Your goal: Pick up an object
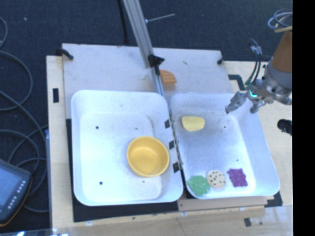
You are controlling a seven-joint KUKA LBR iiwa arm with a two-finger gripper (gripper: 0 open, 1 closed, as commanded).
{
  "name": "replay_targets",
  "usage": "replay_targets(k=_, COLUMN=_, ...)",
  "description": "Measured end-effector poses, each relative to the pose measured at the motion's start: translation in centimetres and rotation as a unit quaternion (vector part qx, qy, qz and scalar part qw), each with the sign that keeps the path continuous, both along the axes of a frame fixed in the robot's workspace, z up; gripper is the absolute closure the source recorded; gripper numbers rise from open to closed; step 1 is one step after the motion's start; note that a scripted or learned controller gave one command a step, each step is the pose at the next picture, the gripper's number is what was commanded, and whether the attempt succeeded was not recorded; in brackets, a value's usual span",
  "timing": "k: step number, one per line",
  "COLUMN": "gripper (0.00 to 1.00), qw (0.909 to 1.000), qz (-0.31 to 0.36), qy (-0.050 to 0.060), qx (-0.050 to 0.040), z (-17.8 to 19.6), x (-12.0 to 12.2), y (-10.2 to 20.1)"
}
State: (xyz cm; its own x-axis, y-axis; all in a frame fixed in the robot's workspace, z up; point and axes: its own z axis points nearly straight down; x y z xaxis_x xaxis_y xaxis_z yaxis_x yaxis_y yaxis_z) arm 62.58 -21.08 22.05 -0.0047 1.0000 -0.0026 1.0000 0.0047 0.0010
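Camera view has the gripper [244, 102] hovering over the right bin's [256, 146] far right corner, fingers spread I think, holding nothing. Approach step; the yellow piece [193, 123] near the bin's far edge looks closest, so it needs to swing over and drop.

- I see two white bins [88, 132], smooth matt plastic with faint speckling.
- The yellow bowl [147, 156] looks like smooth, slightly glossy plastic.
- A ribbed metal rail [138, 21] shines dully.
- The bench [56, 146] looks like pale wood.
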Motion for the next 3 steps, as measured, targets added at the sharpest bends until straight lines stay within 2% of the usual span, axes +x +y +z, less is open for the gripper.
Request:
replay_targets(k=1, gripper=0.00, qw=1.0000, qz=-0.002, qy=0.003, qx=-0.0001, z=-5.7, x=0.5, y=-0.9)
replay_targets(k=2, gripper=0.00, qw=1.0000, qz=-0.003, qy=0.003, qx=0.0002, z=-10.5, x=-0.5, y=-0.8)
replay_targets(k=3, gripper=0.00, qw=1.0000, qz=-0.004, qy=0.001, qx=-0.0005, z=-12.0, x=-0.5, y=-1.0)
